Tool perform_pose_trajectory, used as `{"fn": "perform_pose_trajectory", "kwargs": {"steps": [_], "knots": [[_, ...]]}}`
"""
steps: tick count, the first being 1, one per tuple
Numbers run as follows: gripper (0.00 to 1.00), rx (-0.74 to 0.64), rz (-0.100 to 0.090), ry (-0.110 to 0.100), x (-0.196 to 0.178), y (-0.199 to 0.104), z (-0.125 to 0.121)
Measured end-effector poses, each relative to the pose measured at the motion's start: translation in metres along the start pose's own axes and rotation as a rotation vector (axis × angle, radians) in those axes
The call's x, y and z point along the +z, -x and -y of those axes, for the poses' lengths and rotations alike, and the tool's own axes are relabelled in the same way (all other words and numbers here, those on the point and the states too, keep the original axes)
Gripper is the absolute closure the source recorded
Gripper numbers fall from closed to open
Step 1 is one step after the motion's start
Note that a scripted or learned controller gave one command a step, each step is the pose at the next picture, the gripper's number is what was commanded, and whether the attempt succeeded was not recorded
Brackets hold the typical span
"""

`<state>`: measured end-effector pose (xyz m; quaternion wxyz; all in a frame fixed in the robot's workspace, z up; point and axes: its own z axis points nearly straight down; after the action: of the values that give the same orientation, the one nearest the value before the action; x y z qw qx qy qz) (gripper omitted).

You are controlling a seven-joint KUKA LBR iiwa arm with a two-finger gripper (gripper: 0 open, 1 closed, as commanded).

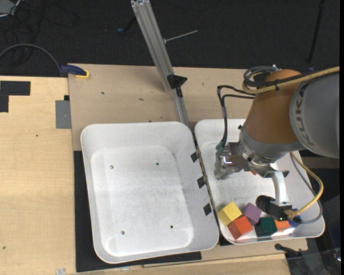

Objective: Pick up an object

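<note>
Several small blocks are clustered at the near end of the right bin (211, 132): a yellow block (230, 211), a red block (239, 227), a purple block (252, 212), a green block (266, 227) and a small orange piece (282, 224). My gripper (222, 168) hangs over the left-middle part of that bin, close to the wall between the two bins and a short way beyond the yellow block. I see nothing held in it. The wide orange-banded wrist covers the bin's far right part.
The left bin (142, 193) lies beside the right one, with a row of black clips (199, 181) along the shared wall. A slanted aluminium bar (157, 47) rises behind the bins. The wooden bench (28, 153) spreads to the left.
</note>
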<state>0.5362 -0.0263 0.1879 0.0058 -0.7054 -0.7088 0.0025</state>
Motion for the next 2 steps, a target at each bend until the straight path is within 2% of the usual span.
{"fn": "perform_pose_trajectory", "kwargs": {"steps": [1, 2], "knots": [[1.00, 0.001, 0.004, 0.009, -0.008, -0.052, -0.013], [1.00, 0.002, 0.003, 0.009, -0.001, -0.086, -0.018]]}}
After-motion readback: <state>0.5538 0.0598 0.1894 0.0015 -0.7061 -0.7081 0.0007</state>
